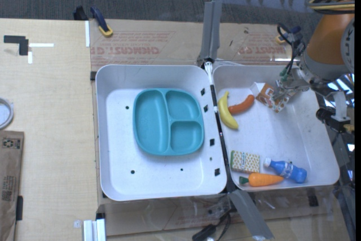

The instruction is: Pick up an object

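our gripper (280,97) is low in the right bin (307,147), at its far side, on a small orange packet (268,97). whether its grip is released or clenched we cannot tell. we should lift slowly and straight, away from the red sausage (242,104) and banana (226,112) at its left.

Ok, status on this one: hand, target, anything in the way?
Hand low in right bin, at small orange-and-white packet; grasp unconfirmed. Banana and sausage lie left of it, apart. Nothing blocking.
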Available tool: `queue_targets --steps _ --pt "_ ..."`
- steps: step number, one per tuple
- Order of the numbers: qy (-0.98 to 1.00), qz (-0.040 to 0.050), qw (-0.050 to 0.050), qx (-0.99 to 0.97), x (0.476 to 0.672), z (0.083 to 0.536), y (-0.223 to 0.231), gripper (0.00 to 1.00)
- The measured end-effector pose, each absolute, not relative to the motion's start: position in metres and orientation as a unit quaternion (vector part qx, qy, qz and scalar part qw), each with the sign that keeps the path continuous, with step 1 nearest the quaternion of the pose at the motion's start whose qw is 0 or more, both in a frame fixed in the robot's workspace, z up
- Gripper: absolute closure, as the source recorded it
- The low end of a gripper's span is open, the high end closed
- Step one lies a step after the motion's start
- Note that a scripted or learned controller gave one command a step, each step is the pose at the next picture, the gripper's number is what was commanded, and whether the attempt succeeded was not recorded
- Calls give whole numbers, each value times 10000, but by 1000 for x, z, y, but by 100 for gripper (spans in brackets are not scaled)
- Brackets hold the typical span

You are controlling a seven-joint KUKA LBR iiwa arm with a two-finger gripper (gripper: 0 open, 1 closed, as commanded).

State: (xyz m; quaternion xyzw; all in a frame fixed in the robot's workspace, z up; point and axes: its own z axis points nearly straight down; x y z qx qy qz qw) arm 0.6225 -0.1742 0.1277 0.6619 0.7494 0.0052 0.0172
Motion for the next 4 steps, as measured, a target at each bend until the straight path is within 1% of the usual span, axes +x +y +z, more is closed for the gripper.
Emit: queue_targets --steps 1,2,3,4 --pt "7490 51 168 6623 622 127 -174 0" --pt "7485 52 178 6628 623 137 -175 100" --pt "7486 54 172 6628 623 137 -174 0" --pt "7777 -1 12 6286 640 104 -157 0"
